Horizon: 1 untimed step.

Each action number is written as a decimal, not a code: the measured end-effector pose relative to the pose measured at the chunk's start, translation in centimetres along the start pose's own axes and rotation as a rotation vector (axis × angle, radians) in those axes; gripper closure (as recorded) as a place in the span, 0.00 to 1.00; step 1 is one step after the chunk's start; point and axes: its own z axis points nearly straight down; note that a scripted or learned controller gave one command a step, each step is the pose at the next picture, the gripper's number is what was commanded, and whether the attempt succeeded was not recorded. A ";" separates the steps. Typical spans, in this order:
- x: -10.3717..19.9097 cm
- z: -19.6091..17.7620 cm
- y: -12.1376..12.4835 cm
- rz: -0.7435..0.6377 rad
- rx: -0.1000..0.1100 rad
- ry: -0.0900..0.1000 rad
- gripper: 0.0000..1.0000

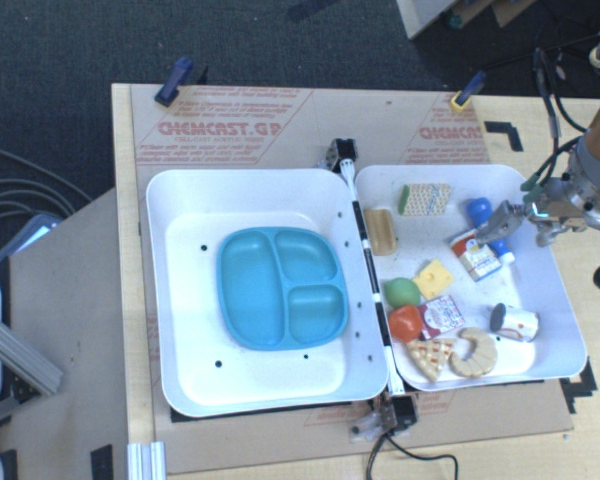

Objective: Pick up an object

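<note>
From my remote station: a teal three-compartment plastic tray lies in the left white bin; the right white bin holds toy food. The gripper hangs just above a small red-and-white carton; I cannot tell its fingers' spread.

The arm was grey metal, with a glimpse of orange at its upper part. Black cables ran along it. The hand was grey and slender, ending in dull metallic fingers.
</note>
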 end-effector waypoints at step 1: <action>-1.2 14.4 5.9 0.000 -0.003 -0.002 0.00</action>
